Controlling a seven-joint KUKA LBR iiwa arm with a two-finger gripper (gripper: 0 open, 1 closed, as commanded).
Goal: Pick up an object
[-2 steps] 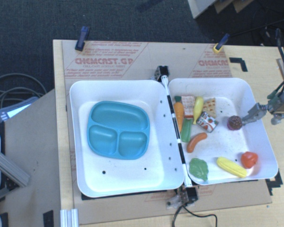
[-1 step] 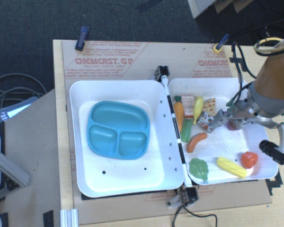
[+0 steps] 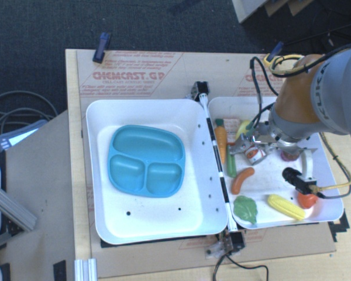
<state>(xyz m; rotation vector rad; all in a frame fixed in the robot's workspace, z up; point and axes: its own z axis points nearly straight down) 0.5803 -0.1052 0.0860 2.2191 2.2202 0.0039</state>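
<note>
My gripper (image 3: 253, 145) hangs low in the right bin (image 3: 324, 157), over its upper left part. Just under it lies a small red and white object (image 3: 255, 156); whether they touch is unclear. An orange carrot (image 3: 221, 139) and a green stick (image 3: 230, 166) lie along the bin's left wall. A yellow-green piece (image 3: 243, 128) sits just above the gripper. An orange-red sausage (image 3: 241, 180) lies below it. A green leafy item (image 3: 245, 209), a yellow corn cob (image 3: 285, 206) and a red tomato (image 3: 308, 201) line the near edge.
The left bin (image 3: 105, 215) holds a blue sectioned tray (image 3: 146, 160). A black clip (image 3: 201, 89) sits at the top of the divider between the bins. The grey arm (image 3: 333, 92) covers the right bin's upper right.
</note>
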